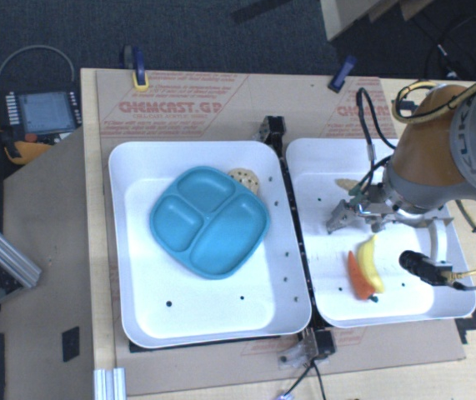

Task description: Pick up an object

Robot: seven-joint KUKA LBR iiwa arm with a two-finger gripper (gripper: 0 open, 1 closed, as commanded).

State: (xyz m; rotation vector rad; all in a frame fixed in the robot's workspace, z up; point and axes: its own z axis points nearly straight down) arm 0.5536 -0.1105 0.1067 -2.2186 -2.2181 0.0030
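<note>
In the right bin (321, 167) a yellow banana (370, 263) lies lengthwise, with an orange carrot (358, 281) pressed against its left side. My gripper (369, 213) hangs just above and behind the banana's top end, open, with one metal finger (338, 218) splayed out to the left and nothing between the fingers. A small tan piece (348, 184) lies on the bin floor beyond the gripper, partly hidden by it. The arm's orange band (428, 144) covers the bin's right side.
The left bin (129, 223) holds a blue divided plate (210, 221), with a round cookie (244, 177) peeking out behind its far edge. A black ridge (292, 215) separates the bins. A black fitting with a cable (421, 266) sits to the right of the banana.
</note>
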